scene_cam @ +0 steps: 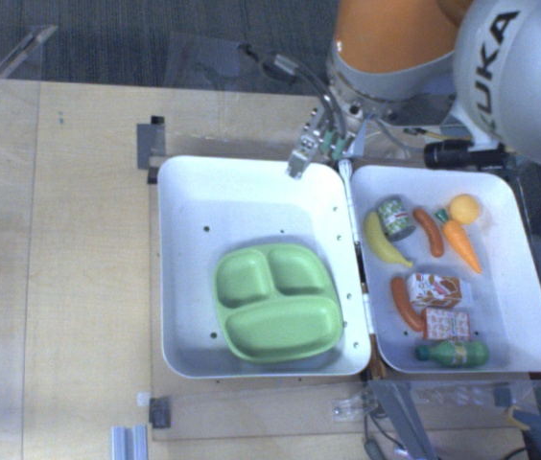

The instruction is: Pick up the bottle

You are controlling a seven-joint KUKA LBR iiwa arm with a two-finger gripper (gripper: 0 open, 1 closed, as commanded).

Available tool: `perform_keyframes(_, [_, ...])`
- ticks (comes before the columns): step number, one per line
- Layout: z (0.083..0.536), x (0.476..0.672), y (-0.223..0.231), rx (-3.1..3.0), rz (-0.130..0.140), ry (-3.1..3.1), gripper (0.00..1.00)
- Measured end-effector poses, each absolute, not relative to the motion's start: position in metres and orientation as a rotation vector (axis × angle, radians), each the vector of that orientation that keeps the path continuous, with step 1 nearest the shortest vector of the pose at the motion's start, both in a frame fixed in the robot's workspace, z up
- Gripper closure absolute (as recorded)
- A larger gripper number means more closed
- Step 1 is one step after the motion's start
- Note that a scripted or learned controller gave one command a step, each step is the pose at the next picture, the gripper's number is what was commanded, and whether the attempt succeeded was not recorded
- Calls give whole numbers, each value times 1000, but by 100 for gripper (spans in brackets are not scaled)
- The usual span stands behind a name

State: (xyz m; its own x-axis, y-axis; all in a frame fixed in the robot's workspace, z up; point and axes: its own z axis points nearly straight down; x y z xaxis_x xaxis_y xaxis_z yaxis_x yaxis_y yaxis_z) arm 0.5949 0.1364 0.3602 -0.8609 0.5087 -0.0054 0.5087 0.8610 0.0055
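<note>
The bottle [453, 354] is small and green with a yellowish label. It lies on its side along the front wall of the right bin [531, 295]. My gripper [301, 161] hangs below the orange-banded wrist, over the back rim of the left bin [184, 257] near the divide between the bins. It is far from the bottle, up and to the left of it across the whole right bin. I see nothing held in it.
The right bin also holds a banana [383, 240], a can [397, 218], two sausages [429, 231], a carrot [460, 242], a yellow fruit [463, 208] and two small cartons [437, 290] just behind the bottle. A green divided plate [277, 301] lies in the left bin.
</note>
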Motion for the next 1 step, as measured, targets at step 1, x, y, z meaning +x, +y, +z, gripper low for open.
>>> perform_keyframes(1, [221, 543, 169, 1375, -1, 2827, 100])
